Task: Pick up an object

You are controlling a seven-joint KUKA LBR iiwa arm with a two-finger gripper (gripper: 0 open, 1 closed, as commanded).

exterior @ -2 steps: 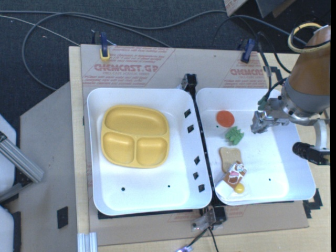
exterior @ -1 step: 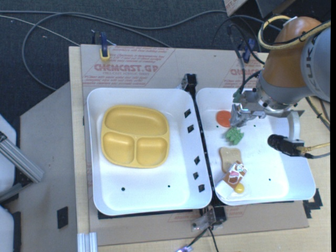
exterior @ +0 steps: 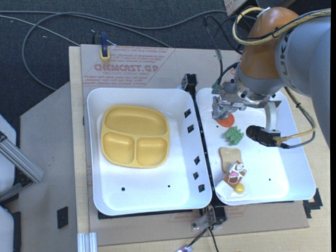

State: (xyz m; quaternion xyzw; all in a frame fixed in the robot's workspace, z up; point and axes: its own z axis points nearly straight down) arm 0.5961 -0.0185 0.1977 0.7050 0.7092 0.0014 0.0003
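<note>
Where the right bin [exterior: 294,177] meets its upper left corner, the tool [exterior: 224,112] is lowered directly over a small red-orange object [exterior: 227,121], which is partly covered by it. Whether the tool is spread, closed, or clamped on anything cannot be told, since its tip is hidden by its own body from above.

The red-orange piece is judged to be a light, hard plastic toy, likely smooth and a little slippery, so a grip across its widest part would be advised. Its outline appears rounded, so no clear long axis or pointing direction can be read; too much of it is hidden.

Just below and right of it, a small green leafy toy [exterior: 234,135] is seen, irregular and probably light and slightly flexible. Further down, a tan slice-shaped piece [exterior: 229,157] is laid flat, its long axis running roughly top to bottom in the view, and touching its lower end a red-and-white item [exterior: 236,173] is set with a small yellow piece [exterior: 239,188] near its lower end. These are presumed light and rigid; the flat slice would be hard to grip from above except across its narrow width.

A yellow divided tray [exterior: 135,136] is held in the left bin [exterior: 100,188], well apart from the tool.
</note>
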